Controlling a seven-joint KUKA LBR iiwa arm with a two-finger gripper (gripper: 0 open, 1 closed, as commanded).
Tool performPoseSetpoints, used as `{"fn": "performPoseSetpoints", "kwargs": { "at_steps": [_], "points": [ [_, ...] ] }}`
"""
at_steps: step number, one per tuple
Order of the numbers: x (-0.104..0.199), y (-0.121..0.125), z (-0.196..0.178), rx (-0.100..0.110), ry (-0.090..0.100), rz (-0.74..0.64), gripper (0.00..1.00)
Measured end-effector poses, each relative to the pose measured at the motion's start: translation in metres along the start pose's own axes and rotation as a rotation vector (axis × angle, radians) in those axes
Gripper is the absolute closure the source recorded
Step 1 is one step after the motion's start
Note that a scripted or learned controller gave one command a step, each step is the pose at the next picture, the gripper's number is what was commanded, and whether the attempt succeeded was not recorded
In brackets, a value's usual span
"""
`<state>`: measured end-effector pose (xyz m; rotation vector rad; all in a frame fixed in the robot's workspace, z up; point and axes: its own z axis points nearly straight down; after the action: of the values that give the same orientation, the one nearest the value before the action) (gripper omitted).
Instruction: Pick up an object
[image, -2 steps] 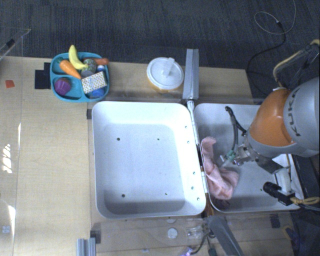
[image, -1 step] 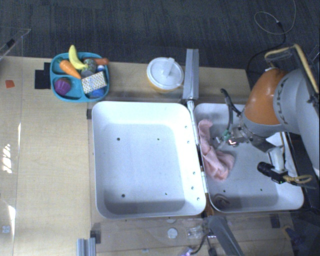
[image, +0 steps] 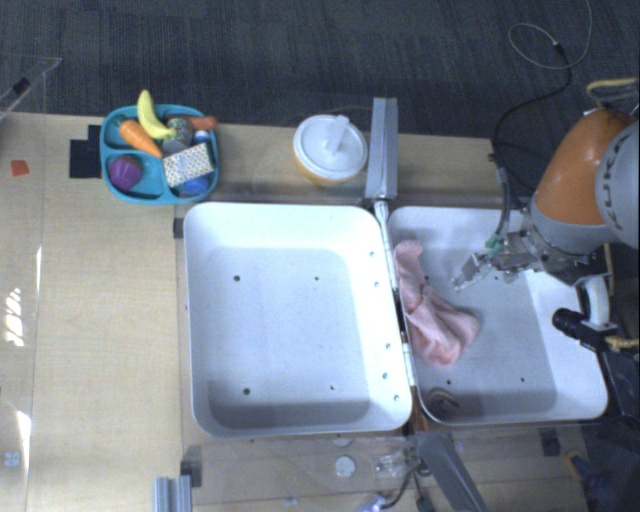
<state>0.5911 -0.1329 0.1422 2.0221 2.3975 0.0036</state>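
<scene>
A crumpled pink cloth lies in the right bin, against its left wall. A small dark object sits near that bin's front left corner. My gripper reaches in from the right and hangs over the right bin, just right of the cloth's upper part. It points down and to the left. Its fingers stand open with nothing between them, apart from the cloth. The grey arm with its orange band rises behind it at the right.
The left bin is beside the right one, with a metal divider rail at the back between them. A white lidded cup and a blue tray of toy food stand behind the left bin.
</scene>
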Motion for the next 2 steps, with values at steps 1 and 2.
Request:
{"fn": "performPoseSetpoints", "kwargs": {
  "at_steps": [1,2],
  "points": [
    [0.026,-0.073,0.051,-0.010,-0.002,-0.090,0.00],
    [0.026,-0.070,0.038,-0.019,-0.006,-0.091,1.00]
  ]
}}
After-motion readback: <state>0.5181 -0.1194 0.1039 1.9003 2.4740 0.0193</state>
